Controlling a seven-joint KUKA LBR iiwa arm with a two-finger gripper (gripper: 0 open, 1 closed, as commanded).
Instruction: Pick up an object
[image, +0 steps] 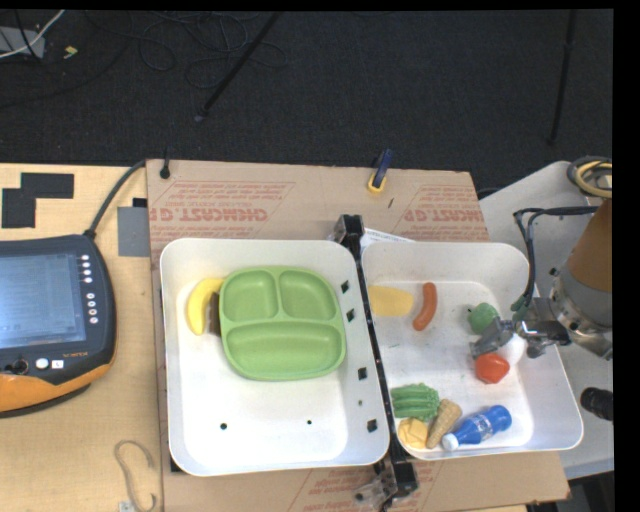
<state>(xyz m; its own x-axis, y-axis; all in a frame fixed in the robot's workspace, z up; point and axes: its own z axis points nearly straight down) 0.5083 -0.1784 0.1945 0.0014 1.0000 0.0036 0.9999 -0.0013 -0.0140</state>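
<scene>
While I reach in from the right, things stand like this
Claw: my claw (497, 342) hangs low over the right bin (455, 265), near its right wall; whether it is wide or narrow I cannot tell
Nearest toys: a red tomato-like toy (491, 369) sits just below my claw, and a green toy (483, 317) just above it; whether I touch either is unclear
Centre of right bin: an orange-red sausage (426, 305) lies upright in the picture beside a yellow piece (390, 301)
Front of right bin: a green ribbed vegetable (414, 401), a tan cone-shaped toy (443, 423) leaning on a small yellow dish (412, 435), and a blue bottle (479, 425) with a white cap, all close together
Left bin: the left bin (260, 440) bears a green divided plate (281, 323), with a banana (199, 305) at its left edge
Desk: a tablet-like pendant (50, 315) rests on the desk (60, 440), well apart from the bins
</scene>
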